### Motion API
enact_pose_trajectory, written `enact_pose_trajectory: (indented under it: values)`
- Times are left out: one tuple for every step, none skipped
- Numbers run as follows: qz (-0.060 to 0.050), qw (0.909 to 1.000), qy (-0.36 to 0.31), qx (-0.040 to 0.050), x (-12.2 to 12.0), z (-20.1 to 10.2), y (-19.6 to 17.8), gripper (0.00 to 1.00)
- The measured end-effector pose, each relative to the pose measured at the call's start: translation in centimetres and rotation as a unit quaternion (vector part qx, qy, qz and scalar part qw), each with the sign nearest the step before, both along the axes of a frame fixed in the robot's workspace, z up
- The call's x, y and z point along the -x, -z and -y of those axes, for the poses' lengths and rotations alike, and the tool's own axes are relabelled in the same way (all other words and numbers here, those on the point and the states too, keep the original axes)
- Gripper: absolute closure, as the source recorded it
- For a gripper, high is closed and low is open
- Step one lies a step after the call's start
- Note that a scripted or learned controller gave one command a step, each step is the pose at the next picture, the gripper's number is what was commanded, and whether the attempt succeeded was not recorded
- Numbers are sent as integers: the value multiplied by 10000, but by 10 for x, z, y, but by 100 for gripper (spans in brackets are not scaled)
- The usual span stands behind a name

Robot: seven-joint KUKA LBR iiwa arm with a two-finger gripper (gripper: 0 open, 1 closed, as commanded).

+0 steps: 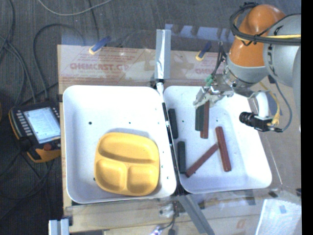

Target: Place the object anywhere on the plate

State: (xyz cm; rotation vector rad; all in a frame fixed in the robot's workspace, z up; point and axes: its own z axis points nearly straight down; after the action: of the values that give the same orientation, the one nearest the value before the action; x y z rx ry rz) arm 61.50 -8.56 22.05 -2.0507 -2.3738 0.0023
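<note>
The yellow divided plate [128, 162] lies in the left bin [78, 102], toward its front. Several brown and dark sticks lie in the right bin [254, 175]. My gripper [205, 98] hangs over the back of that bin, right at the top ends of a dark stick [198, 118] and a brown stick [206, 122] that lie side by side. I cannot tell from this angle whether either one is held. Farther forward lie another brown stick [223, 149] and a slanted brown stick [201, 160].
Two dark sticks [171, 122] [181, 156] lie along the divider between the bins. A black camera unit [254, 120] juts from the wrist over the right bin. A handheld pendant [38, 126] and cables sit left of the bench.
</note>
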Motion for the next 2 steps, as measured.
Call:
enact_pose_trajectory:
  values:
    - [-11, 10000, 97, 7, 50, -58, -15, 100]
    - [-7, 9977, -683, 11, 91, -110, -14, 100]
